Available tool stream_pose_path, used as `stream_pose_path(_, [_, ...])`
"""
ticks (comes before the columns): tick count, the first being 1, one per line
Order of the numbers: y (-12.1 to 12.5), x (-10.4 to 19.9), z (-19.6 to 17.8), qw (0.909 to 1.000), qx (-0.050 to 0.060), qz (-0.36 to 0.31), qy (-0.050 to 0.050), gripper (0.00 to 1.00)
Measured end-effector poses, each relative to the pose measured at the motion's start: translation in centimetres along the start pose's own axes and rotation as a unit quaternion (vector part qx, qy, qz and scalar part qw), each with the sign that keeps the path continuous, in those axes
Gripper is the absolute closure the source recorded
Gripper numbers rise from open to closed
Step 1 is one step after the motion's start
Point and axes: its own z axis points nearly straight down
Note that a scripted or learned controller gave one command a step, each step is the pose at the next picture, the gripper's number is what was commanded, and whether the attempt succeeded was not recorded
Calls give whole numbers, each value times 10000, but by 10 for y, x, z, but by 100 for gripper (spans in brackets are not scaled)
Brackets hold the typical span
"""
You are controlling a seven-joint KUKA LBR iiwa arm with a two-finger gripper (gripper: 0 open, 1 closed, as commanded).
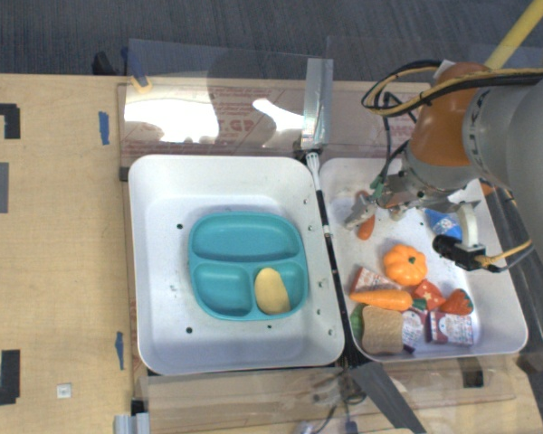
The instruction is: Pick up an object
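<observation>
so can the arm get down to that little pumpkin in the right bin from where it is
Probably yes. The pumpkin sits on top of the pile in the right bin with nothing lying over it, and the pincer hangs just above and to its left. The carrot and packets crowd its lower side, so a grasp could nudge them.

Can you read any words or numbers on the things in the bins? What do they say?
No text reads clearly here.
The small packet at the right bin's front has print, too small and blurred to read.
The blue item under the arm: no legible label.
The teal tray and the yellow potato in it bear no writing.
</observation>
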Motion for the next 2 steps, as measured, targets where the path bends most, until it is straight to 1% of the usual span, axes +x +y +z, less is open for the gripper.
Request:
stream_pose_path(1, [0, 0, 1, 10000, 4, 1, 2, 0])
stream_pose_path(2, [2, 0, -13, 10000, -32, -4, -7, 100])
